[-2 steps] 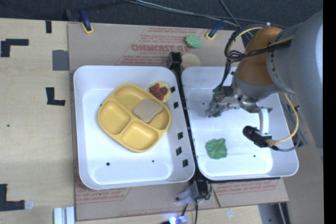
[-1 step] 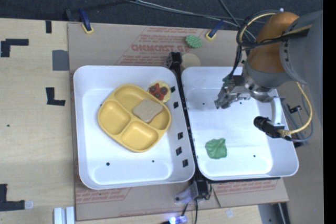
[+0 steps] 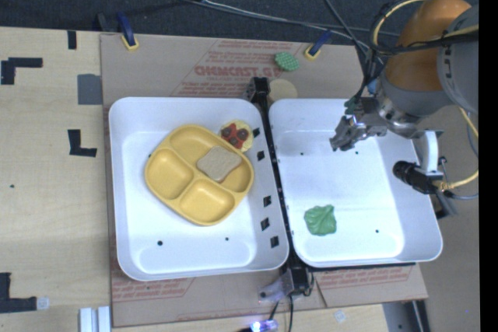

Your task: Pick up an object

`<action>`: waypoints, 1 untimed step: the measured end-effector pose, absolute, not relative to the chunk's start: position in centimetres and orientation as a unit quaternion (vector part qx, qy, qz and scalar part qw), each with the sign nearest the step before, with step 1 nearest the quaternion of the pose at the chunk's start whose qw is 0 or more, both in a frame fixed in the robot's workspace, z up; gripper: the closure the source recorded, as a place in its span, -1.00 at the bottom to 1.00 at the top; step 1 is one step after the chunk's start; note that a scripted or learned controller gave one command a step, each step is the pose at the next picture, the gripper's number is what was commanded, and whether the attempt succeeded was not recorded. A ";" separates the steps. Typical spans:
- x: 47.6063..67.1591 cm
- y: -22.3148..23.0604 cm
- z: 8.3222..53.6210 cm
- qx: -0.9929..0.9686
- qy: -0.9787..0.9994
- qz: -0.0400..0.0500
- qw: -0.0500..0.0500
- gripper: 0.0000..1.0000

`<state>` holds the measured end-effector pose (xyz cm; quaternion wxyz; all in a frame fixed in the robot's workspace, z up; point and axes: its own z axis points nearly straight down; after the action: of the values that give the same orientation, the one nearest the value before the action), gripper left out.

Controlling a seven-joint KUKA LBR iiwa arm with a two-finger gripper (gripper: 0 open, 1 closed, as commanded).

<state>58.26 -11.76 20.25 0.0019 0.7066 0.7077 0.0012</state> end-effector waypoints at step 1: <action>58.7 -10.7 25.9 0.706 0.708 0.002 0.002 1.00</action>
<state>58.68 -10.74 25.86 0.0022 0.7062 0.7081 0.0016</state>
